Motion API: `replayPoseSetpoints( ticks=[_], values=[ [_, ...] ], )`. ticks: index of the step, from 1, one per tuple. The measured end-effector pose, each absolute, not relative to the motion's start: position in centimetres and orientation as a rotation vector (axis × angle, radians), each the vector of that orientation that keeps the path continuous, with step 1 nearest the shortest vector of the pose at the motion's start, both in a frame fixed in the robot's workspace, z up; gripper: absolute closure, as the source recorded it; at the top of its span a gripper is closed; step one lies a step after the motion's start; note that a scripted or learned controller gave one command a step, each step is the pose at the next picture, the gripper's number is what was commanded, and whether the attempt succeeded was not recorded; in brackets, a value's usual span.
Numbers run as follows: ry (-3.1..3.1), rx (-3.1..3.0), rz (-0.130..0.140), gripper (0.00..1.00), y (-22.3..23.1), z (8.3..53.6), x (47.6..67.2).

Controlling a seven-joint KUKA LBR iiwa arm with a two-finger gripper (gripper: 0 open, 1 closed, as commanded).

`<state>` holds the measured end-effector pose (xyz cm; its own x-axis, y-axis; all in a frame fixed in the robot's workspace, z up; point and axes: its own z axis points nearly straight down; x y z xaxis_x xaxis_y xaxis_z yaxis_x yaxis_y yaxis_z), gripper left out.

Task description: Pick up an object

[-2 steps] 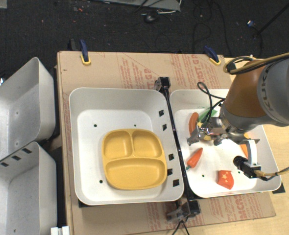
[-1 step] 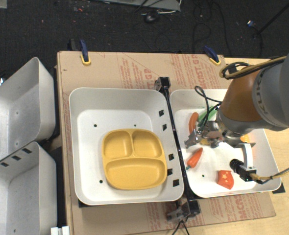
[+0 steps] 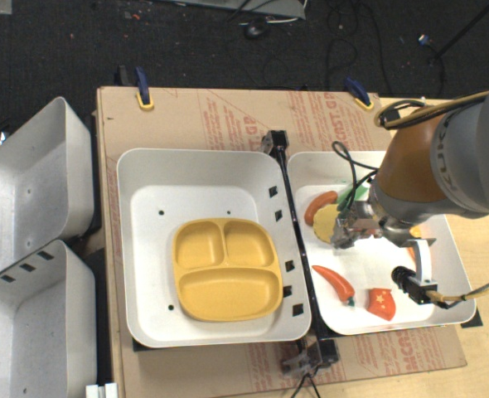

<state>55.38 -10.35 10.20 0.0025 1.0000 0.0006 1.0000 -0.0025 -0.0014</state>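
Pincer [image 3: 344, 235] hangs low in the right bin [image 3: 456, 247]; whether it is released or clenched I cannot tell. Touching it at nine o'clock lies a yellow piece [image 3: 324, 225], an orange sausage-shaped toy [image 3: 319, 206] at eleven. Likely light, smooth plastic, slippery; grip the yellow piece across its narrow middle.

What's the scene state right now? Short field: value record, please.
left bin: holds a yellow divided tray
right bin: holds red pepper, red strawberry-like piece, orange sausage-like piece, pale yellow item
arm: reaches in from the right, over the right bin
tool: low by the pale yellow item; grasp unclear
tray: three compartments
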Motion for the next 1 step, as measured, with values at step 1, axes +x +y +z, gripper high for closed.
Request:
replayPoseSetpoints(
  ticks=[1],
  values=[
    [-2.223, -2.223, -0.003, 1.00, -10.56, 14.45, 55.43]
  ],
)
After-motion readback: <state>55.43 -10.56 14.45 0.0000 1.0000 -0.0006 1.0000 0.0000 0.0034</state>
